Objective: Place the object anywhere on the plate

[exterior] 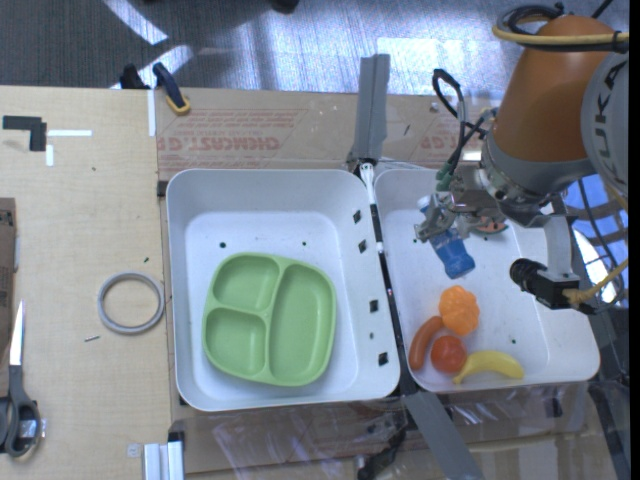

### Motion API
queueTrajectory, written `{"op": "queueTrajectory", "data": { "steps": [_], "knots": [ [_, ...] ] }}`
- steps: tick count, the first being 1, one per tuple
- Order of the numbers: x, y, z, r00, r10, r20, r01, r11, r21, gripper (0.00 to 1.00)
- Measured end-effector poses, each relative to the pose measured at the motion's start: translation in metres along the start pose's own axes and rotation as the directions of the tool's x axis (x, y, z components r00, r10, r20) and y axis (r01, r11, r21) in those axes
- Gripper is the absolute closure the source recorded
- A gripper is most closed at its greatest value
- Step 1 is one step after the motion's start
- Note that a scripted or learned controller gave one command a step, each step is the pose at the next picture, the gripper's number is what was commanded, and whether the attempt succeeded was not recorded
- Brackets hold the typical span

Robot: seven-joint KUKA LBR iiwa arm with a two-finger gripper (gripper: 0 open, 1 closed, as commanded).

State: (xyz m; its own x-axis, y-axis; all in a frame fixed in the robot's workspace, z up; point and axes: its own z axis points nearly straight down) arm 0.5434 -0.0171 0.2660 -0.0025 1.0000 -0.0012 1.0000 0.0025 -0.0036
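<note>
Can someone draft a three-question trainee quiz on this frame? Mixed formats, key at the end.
1. True or false: the light green three-compartment plastic plate lies in the left white bin.
2. Multiple choice: which thing lies nearest the right white bin's front edge? A) small blue block B) yellow toy banana C) orange toy fruit
3. Fill in: the two-finger gripper hangs over the ____ bin, beside the blue block.

Key:
1. True.
2. B; the banana lies beside the red toy tomato and red sausage-shaped toy.
3. Right.
</note>
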Motion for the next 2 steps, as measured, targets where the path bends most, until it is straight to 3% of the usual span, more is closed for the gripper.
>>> {"op": "queueTrajectory", "data": {
  "steps": [1, 2],
  "knots": [
    [0.071, 0.033, -0.032, 1.000, 0.002, 0.001, -0.002, 1.000, -0.001, 1.00],
    [0.147, 0.014, 0.109, 1.000, 0.004, 0.001, -0.004, 1.000, 0.002, 1.00]
  ]
}}
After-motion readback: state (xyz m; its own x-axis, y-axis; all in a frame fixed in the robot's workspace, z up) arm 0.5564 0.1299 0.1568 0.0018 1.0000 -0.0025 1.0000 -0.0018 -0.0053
